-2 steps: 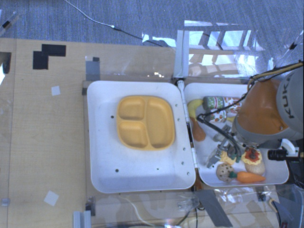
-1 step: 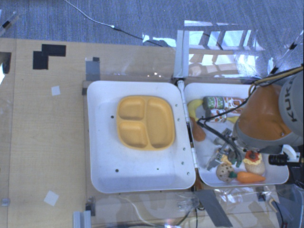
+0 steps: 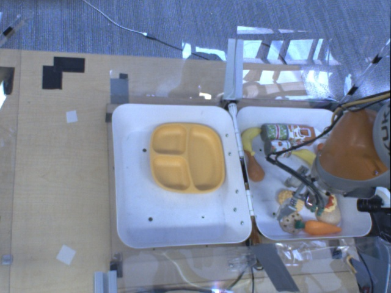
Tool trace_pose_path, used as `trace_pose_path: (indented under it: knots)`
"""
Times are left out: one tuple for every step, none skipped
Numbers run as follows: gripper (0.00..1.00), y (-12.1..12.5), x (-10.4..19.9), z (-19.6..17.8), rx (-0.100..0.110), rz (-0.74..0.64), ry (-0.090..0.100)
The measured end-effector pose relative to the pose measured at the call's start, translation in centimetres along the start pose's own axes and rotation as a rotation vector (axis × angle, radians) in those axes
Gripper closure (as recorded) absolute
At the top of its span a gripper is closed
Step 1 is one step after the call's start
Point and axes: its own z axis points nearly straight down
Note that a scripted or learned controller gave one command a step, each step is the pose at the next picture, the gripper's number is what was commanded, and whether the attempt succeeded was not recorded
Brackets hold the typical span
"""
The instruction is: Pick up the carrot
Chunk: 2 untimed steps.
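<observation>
The carrot (image 3: pixel 322 228), orange with a green stub at its left end, lies at the front of the right bin (image 3: pixel 266 224). My gripper (image 3: pixel 292 207) hangs over that bin, just left of and above the carrot, its metal fingers pointing down-left toward a round cookie-like piece (image 3: pixel 289 223). Nothing shows between the fingers. The arm's orange band (image 3: pixel 350 145) covers the bin's right part.
The left bin (image 3: pixel 131 182) holds a yellow divided plate (image 3: pixel 186 157). In the right bin lie a ketchup bottle (image 3: pixel 287 132), a banana (image 3: pixel 250 138), a brown sausage-like piece (image 3: pixel 255 171) and a small yellow item (image 3: pixel 285 196). Cables run across the bin.
</observation>
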Motion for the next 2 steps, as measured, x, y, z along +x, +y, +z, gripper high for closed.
trace_pose_path:
  knots:
    - [0.00, 3.43, 0.23, 0.01, 0.002, -0.061, -0.001]
    - [0.00, 2.60, 1.16, -0.03, -0.002, 0.052, -0.007]
